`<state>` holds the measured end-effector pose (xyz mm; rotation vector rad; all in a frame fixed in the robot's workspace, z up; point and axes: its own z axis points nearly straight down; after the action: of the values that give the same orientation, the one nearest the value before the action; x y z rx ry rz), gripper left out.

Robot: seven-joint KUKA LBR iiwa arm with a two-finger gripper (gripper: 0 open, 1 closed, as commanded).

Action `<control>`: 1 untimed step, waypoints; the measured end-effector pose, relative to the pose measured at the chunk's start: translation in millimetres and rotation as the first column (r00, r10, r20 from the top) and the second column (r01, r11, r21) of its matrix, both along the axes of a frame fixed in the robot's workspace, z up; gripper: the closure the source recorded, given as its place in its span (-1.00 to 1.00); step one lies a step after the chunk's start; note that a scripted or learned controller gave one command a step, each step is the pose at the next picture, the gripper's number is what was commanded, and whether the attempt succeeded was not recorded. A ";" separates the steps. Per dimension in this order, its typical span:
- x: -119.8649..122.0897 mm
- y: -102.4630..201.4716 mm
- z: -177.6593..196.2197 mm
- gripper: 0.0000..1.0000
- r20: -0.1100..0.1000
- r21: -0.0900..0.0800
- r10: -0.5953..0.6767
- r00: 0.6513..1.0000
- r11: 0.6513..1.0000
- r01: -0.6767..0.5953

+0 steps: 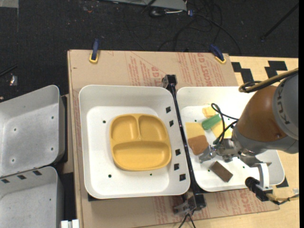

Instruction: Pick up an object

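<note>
Two shallow white bins are being seen side by side on the tabletop (142,65). The left bin (90,141) is being occupied by a yellow divided plate (140,142). Over the right bin (278,175), the arm (268,115) is being held low, with its end effector (211,154) apparently being kept just beside a brown block (197,143). A darker brown block (221,171), a yellow piece (192,128) and a green piece (211,122) are being shown nearby in the same bin.

We see a yellow divided plate (140,142) in a white bin (92,141), plus green (211,122), brown (197,143) and dark brown (222,171) blocks.
</note>
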<state>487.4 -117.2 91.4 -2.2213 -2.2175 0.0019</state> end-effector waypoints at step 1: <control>0.5 0.0 10.5 1.00 0.002 0.000 -0.002 1.000 1.000 0.002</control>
<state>487.9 -117.2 101.9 -2.2244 -2.2163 0.0000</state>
